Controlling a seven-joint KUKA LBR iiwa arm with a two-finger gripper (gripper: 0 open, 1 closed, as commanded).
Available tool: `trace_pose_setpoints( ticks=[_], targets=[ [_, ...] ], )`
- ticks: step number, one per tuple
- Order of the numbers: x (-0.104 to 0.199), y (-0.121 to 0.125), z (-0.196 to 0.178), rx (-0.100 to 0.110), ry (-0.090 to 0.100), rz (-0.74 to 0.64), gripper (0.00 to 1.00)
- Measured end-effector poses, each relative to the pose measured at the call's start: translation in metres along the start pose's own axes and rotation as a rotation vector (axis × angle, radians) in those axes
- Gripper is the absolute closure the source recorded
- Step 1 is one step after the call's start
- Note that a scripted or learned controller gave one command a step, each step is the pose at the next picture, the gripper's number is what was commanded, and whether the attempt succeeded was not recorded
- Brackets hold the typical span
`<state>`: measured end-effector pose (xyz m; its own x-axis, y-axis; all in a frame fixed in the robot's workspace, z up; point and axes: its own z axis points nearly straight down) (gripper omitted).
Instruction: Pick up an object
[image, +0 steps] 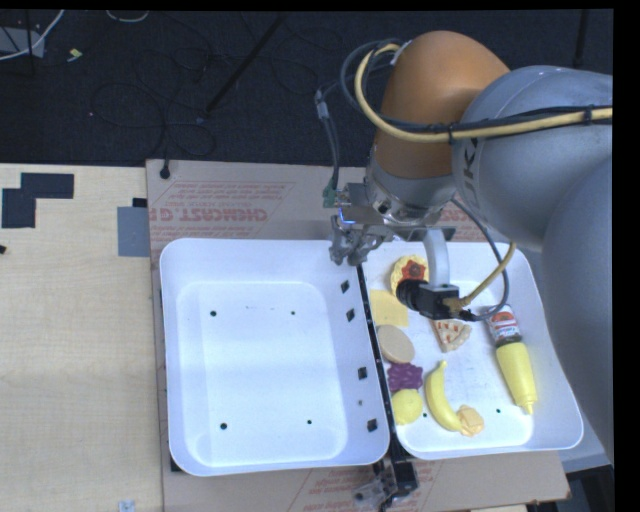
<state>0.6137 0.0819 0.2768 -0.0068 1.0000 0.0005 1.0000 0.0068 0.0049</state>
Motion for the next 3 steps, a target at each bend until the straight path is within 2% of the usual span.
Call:
trace_pose_setpoints(
  ticks=[1, 2, 3],
  targets=[
    [0.048, -0.004, 0.051, 0.012, -0.001, 0.003, 1.00],
    [0.104, -0.027, -0.063, 0.001, 0.002, 0.001, 1.00],
    [0.126, -0.026, 0.014, 0.015, -0.003, 0.004, 1.00]
  ],
)
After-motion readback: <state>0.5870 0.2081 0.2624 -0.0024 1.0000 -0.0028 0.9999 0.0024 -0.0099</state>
